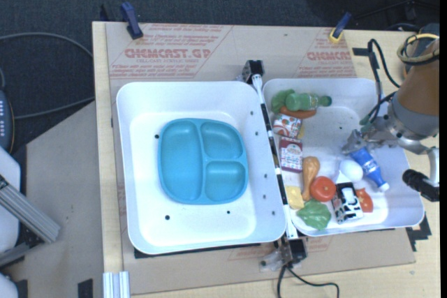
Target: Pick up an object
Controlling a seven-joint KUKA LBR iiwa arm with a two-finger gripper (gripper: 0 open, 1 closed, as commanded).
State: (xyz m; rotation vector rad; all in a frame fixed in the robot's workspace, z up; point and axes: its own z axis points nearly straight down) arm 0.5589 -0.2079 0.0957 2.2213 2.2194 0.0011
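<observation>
Gripper [363, 139] low in right white bin [335, 91], directly over blue plastic bottle [368, 167]. Bottle's long axis runs far-left to near-right, neck end under the wrist. Cannot tell whether a grasp exists.

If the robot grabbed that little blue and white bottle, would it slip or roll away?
Probably yes. The small blue and white plastic bottle lies on its side in the right white bin, so its round body would likely roll if nudged. It looks smooth and light, so it may slip from the pincer.
</observation>
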